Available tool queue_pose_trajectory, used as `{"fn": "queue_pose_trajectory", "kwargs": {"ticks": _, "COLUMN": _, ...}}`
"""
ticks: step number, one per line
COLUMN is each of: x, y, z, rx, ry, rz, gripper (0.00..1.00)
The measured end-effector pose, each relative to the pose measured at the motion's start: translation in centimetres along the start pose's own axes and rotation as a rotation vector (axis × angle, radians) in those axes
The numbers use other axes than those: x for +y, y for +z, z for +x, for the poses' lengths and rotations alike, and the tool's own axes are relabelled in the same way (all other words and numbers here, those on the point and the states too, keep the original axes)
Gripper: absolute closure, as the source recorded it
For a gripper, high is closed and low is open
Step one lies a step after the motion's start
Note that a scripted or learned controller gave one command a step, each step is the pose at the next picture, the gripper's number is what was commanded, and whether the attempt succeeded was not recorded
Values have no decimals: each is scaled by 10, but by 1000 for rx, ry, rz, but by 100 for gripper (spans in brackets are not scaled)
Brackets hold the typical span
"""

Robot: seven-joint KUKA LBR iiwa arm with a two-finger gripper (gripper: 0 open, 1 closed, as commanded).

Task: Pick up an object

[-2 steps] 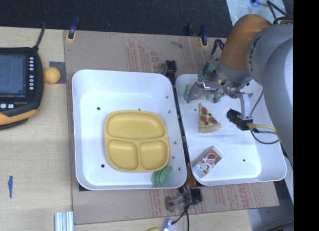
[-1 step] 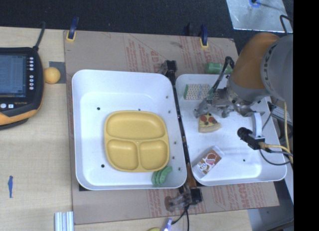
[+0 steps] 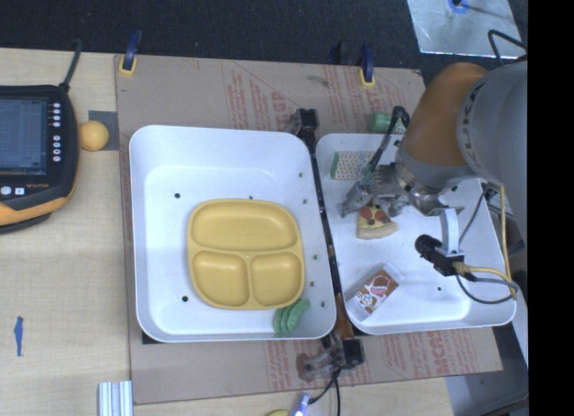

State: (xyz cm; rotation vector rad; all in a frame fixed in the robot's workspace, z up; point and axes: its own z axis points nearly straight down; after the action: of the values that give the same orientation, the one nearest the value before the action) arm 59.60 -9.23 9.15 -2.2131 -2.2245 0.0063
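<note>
Pizza slice toy (image 3: 376, 221) in right bin (image 3: 484, 316), near its left wall, flat, pale crust, red dots. Gripper (image 3: 369, 197) hovers just above slice, fingers spread, nothing between them. Step looks like approach; next move probably descent, then closing on slice. Small box (image 3: 375, 291) lies nearer front.

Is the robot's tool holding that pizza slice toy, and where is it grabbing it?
Can't tell. The tool sits right above the pizza slice in the right bin, but no grip on it is visible.
</note>
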Motion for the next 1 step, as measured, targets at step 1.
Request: {"fn": "queue_pose_trajectory", "kwargs": {"ticks": 1, "x": 17, "y": 0, "z": -1, "rx": -1, "ry": 1, "rz": -3, "gripper": 0}}
